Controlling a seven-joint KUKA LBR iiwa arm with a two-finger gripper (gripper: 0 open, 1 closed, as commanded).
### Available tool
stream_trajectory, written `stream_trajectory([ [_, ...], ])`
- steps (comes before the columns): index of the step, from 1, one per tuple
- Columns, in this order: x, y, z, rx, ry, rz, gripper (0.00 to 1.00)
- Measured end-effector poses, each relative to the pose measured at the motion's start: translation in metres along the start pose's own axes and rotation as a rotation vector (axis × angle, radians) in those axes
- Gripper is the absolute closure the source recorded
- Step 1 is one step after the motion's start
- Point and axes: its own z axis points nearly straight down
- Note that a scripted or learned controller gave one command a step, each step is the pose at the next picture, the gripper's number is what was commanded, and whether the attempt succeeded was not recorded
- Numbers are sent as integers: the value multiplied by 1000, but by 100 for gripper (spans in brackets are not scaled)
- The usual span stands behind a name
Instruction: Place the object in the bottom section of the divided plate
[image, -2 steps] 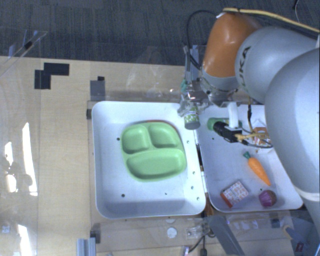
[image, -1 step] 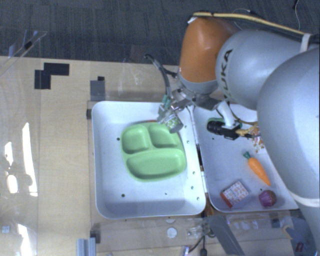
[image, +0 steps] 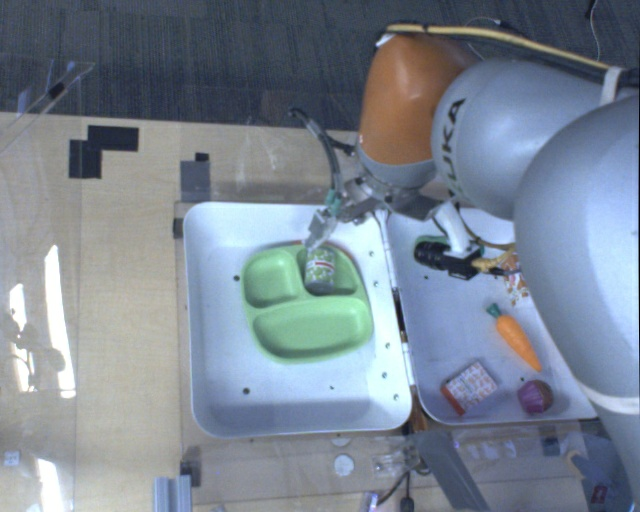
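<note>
A: So, from the overhead camera, where is it?

B: Small green-labelled can (image: 321, 268) sits in the green divided plastic plate's (image: 300, 335) upper-right section; hand (image: 322, 228) above, grip unclear.

A: Next?

B: Probably carry it to the bottom section.

Two bins sit side by side on the counter (image: 110, 330). The left bin (image: 215, 390) holds a divided plate (image: 305, 335) near its centre. A small can (image: 321, 270) stands in the plate's upper right section, directly beneath the hand (image: 325, 222). The right bin (image: 440, 340) holds a carrot (image: 516, 340) toward its right side; a boxed item (image: 471, 386) and a round vegetable (image: 535, 397) lie nearer the front edge, the box to the left.
</note>
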Motion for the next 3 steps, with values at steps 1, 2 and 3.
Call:
stream_trajectory([
  [1, 15, 8, 81, -2, 0, -99, 0],
  [2, 14, 7, 74, -2, 1, -96, 100],
  [3, 98, 52, 7, 9, -7, 170, 100],
])
